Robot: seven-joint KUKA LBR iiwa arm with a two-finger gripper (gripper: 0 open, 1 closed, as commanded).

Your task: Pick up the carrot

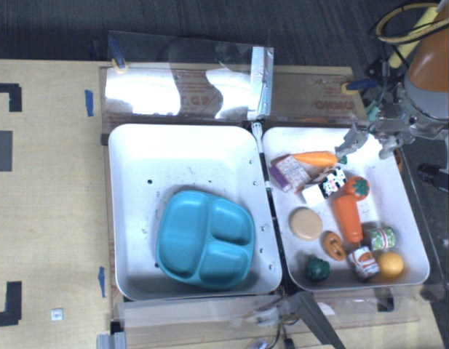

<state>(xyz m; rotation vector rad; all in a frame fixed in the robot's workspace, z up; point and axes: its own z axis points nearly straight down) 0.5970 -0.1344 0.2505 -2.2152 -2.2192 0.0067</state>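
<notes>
**Getting the grab on the carrot right**

From the camera above the bench, we see 2 white bins side by side. The left bin (137, 166) holds a blue plate (206, 242). The right bin (282, 140) is full of toy food.

We think the carrot (347, 218) is the fat orange stick in the middle of the right bin. It points near to far and leans a little. A red and green toy (359, 187) sits at its far end, and a small can (379, 237) sits just beside its near end, on the right. A thin orange piece (315, 158) lies farther back. It could be a carrot too, and we cannot be sure which one it is.

The gripper (370, 142) hangs over the far right corner of the right bin. Its 2 fingers (349, 142) look spread apart, with nothing between them. It is away from the fat carrot, on the far side.

To do this step well, we would bring the gripper toward the near side until it is over the middle of the carrot. We would turn it so 1 finger goes down on the left side and 1 on the right. The middle has the most room. Close to either end, a finger could bump the can or the red and green toy.
</notes>
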